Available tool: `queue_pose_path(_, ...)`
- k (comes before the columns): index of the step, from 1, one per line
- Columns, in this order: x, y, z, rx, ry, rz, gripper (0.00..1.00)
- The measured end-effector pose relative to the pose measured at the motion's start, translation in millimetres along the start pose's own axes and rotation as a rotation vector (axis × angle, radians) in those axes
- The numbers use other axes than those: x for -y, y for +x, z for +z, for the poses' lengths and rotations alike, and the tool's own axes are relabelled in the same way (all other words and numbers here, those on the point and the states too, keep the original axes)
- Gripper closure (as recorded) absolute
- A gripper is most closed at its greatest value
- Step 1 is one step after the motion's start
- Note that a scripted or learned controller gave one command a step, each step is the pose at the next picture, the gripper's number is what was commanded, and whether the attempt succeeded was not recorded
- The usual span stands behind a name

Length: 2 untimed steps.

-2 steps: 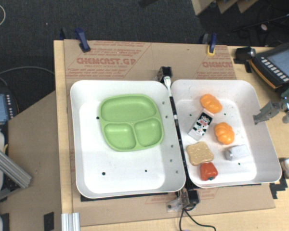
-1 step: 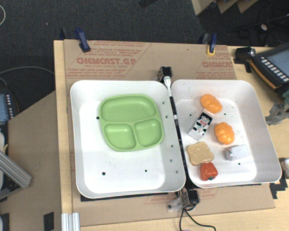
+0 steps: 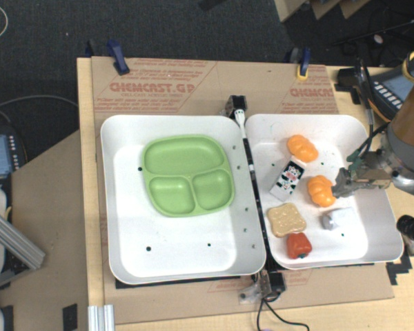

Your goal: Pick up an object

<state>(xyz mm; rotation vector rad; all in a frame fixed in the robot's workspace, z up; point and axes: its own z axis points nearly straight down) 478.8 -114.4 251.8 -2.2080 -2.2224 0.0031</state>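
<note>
The right bin [image 3: 372, 243] holds several small items. An orange toy fruit [image 3: 301, 147] lies near its back, and a second orange fruit [image 3: 321, 191] sits in the middle. Between them is a black-and-white carton [image 3: 288, 179]. A slice of toast [image 3: 286, 220] and a red pepper [image 3: 299, 245] lie near the front, with a small grey piece [image 3: 329, 221] beside them. My gripper [image 3: 343, 183] hangs low over the right bin, right beside the middle orange fruit on its right side. I see nothing lifted off the bin floor.
The left bin [image 3: 124, 247] holds a green divided plate [image 3: 188, 175]. A raised rim [image 3: 252, 185] separates the two bins. The arm [image 3: 403, 140] comes in over the right bin's right edge. Clamps [image 3: 117, 56] stand at the bench's back.
</note>
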Motion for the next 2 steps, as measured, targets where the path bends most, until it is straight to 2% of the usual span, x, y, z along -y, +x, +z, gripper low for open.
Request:
queue_pose_path(1, -1.5, 55.6, 10.4, 0.001, -0.004, 0.0, 1.0)
queue_pose_path(2, -2.1, 131.3, -77.6, 0.001, -0.018, -0.004, 1.0)
